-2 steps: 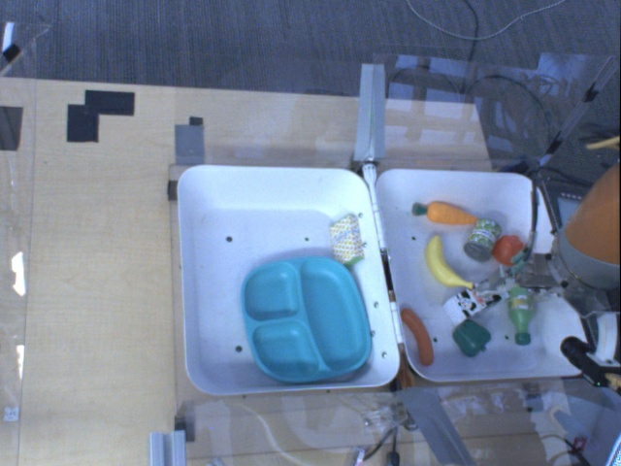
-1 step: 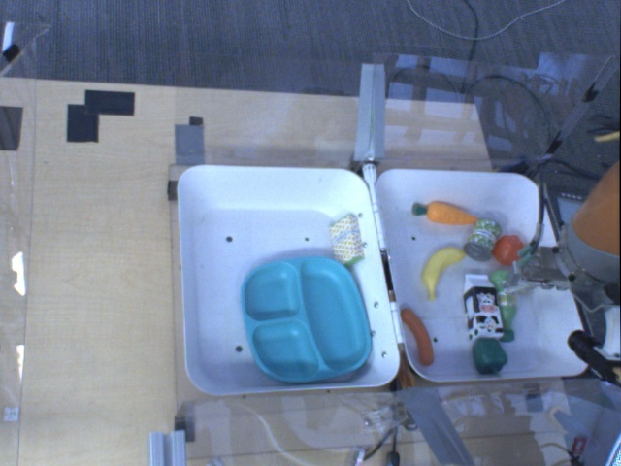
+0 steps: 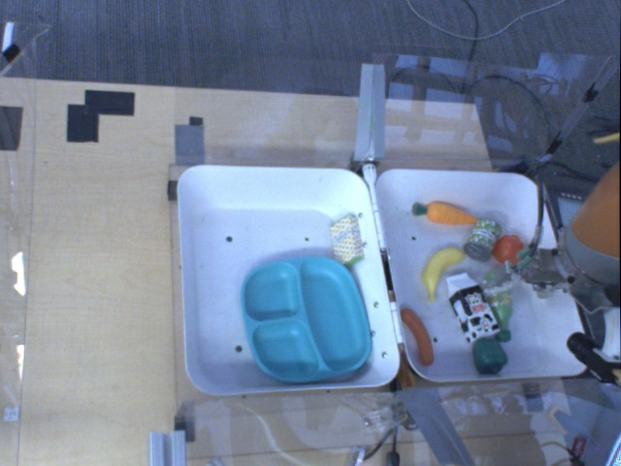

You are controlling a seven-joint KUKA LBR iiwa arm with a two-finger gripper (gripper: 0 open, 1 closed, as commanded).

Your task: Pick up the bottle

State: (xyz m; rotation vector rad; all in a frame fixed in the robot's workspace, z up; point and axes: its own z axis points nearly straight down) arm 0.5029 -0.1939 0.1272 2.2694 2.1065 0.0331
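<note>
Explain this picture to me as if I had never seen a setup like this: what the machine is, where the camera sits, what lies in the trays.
One camera is fixed above a wooden bench and looks down at a slant. Two shallow white bins sit side by side. The left bin holds a blue divided plate and a small patterned packet by its right wall. The right bin holds toy food: a carrot, a banana, a sausage, a can, something red, a dark green piece and a white bottle with a black label. The grey and orange shape at the right edge is a robot arm; its gripper sits over the right bin near the bottle. I cannot tell that it holds anything.
</note>
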